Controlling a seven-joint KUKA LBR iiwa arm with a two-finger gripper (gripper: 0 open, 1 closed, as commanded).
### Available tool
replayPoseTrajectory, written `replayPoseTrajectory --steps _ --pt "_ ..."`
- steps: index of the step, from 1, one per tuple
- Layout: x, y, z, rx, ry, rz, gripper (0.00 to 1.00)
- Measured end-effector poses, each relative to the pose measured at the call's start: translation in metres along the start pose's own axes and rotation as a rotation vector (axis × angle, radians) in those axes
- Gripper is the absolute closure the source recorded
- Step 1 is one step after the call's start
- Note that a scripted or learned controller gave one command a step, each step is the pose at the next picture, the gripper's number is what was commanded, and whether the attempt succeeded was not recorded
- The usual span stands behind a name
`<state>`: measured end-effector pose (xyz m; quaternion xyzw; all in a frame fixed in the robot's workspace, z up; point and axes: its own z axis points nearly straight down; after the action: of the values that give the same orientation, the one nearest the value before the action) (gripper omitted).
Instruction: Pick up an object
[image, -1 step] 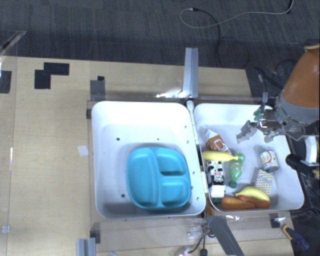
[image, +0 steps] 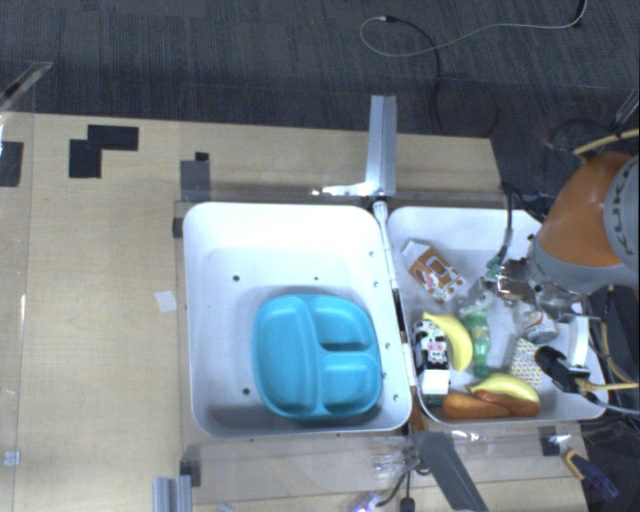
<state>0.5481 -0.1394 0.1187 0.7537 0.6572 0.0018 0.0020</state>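
Observation:
The right bin (image: 455, 228) holds a pile of small things. A brown and white packet (image: 435, 270) lies near its back. A yellow banana (image: 457, 340) lies beside a green bottle (image: 479, 338), and a small black and white box (image: 432, 350) sits at the bin's left wall. At the front, a second banana (image: 506, 387) rests on an orange-brown sausage-shaped piece (image: 478, 406). My gripper (image: 522, 308) hangs low over the right half of this bin, just right of the green bottle, below the grey wrist (image: 575, 265) and orange band (image: 598, 205). I see nothing held in it.
The left bin (image: 215, 300) holds a blue divided plate (image: 317, 352) towards its front. A metal post (image: 383, 145) stands behind the wall between the bins. A patterned flat piece (image: 524, 360) lies under the gripper. Cables run along the right edge.

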Motion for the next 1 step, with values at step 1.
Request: replayPoseTrajectory --steps 1 --pt "0.0203 0.0010 0.0285 -0.007 -0.002 -0.113 0.00"
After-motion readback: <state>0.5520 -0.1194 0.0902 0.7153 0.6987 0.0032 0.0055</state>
